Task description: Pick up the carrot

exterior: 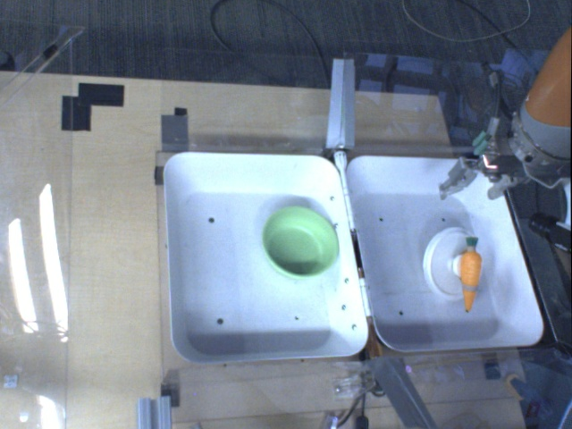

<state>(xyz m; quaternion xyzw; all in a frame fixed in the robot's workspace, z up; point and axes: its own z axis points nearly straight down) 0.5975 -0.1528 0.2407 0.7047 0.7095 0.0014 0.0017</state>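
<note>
The carrot lay in the right bin, toward that bin's right side, its green top pointing away from the camera and its tip pointing toward the near wall. Its upper half rested on or against a small white round dish; whether it sat on the rim or just beside it could not be told from this slant. The left bin held a green bowl, well apart from the carrot.

The claw hung over the far right corner of the right bin, its 2 fingers spread apart with nothing between them, well short of the carrot.

Several things could have spoiled the pick from here. The carrot was narrow and tapered, so fingers closing near the tip would likely have slipped off. Its round body could have rolled off the dish at a glancing touch. A finger coming down on the dish side might have struck the rim and stopped short, or tipped the dish. The bin's right wall stood near the carrot, leaving little room on that side for the other finger.
</note>
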